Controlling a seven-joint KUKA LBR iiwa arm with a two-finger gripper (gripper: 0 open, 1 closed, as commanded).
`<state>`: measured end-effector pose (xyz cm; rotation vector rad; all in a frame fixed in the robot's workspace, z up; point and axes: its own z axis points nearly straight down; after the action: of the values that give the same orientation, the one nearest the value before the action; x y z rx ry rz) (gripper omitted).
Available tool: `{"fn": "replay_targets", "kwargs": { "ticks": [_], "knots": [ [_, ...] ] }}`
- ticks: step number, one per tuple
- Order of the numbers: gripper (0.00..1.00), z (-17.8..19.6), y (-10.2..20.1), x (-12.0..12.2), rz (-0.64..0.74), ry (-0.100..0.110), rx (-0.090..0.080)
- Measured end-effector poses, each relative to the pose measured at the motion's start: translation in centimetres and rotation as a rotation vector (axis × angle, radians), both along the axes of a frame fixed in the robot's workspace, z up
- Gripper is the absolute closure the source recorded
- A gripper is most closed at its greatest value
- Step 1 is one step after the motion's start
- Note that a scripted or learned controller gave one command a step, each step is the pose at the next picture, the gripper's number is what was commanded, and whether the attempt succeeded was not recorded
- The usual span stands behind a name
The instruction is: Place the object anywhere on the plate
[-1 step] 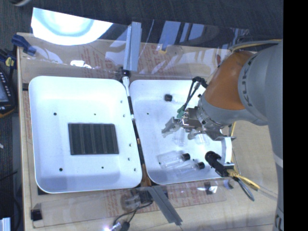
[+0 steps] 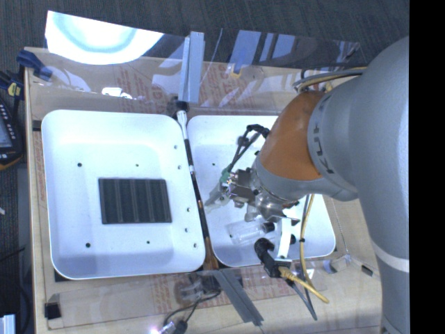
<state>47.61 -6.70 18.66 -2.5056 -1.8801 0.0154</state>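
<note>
Clear object [image 2: 245, 232] in right bin [image 2: 208, 145]

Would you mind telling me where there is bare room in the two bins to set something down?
The left bin has free white floor all around the dark ridged plate, widest above it. The right bin is bare along its upper left, beside the divider; its lower half is crowded by the arm, the hand and a clear object.

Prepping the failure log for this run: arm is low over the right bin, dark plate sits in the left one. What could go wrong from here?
1. The clear, see-through object on the right white bin floor is faint against white, so a grasp may miss.
2. The dark ribbed rectangular plate lies in the left white bin; a carry must clear the raised rims between the bins.
3. Loose wrist cables could snag.
</note>
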Motion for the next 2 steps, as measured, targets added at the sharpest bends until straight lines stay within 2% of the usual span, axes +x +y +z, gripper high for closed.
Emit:
{"fn": "replay_targets", "kwargs": {
  "ticks": [1,2],
  "knots": [
    [1.0,0.1,11.5,2.8,-0.047,-0.003,-0.003],
    [1.0,-1.5,21.3,4.7,-0.212,-0.001,-0.007]
  ]
}}
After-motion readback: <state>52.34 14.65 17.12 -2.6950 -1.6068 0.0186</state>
